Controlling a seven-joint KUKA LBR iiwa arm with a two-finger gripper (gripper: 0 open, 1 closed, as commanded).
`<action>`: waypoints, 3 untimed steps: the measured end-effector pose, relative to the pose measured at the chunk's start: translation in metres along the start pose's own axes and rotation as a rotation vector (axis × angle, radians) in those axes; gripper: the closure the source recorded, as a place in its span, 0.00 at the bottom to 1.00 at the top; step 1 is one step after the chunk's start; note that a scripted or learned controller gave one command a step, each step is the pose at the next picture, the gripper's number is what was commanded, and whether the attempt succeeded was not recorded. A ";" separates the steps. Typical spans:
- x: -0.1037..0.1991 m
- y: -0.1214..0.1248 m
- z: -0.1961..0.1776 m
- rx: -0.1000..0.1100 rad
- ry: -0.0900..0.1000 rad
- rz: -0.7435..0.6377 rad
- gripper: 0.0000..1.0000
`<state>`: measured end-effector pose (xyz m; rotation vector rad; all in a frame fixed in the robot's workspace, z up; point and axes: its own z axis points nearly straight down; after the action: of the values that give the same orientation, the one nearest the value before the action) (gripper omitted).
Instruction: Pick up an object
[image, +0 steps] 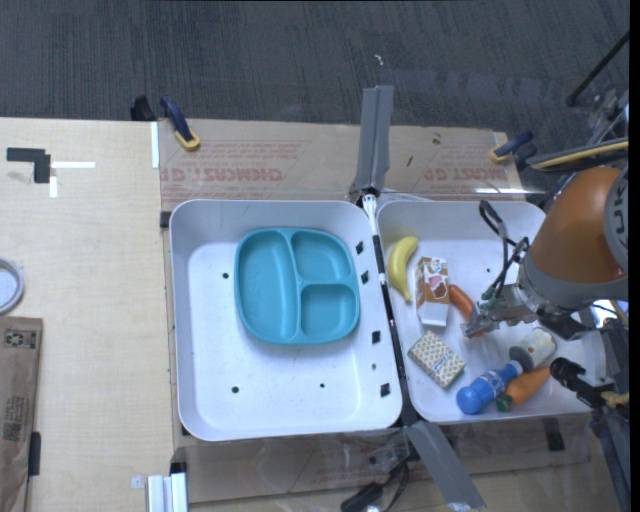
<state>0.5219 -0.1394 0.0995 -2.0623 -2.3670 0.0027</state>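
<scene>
here the banana lies lengthwise, stem toward the rear

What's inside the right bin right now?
In the right bin: a banana, a small carton, a patterned box, a blue bottle and a carrot. The gripper hangs over its middle; the arm covers the far right part.
</scene>
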 end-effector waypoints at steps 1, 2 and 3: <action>-0.045 0.028 -0.092 -0.002 -0.002 0.065 1.00; -0.045 0.028 -0.092 -0.002 -0.002 0.065 0.00; -0.080 0.041 0.008 -0.005 0.010 -0.010 0.00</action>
<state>0.5729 -0.2129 0.0916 -2.0474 -2.3743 -0.0134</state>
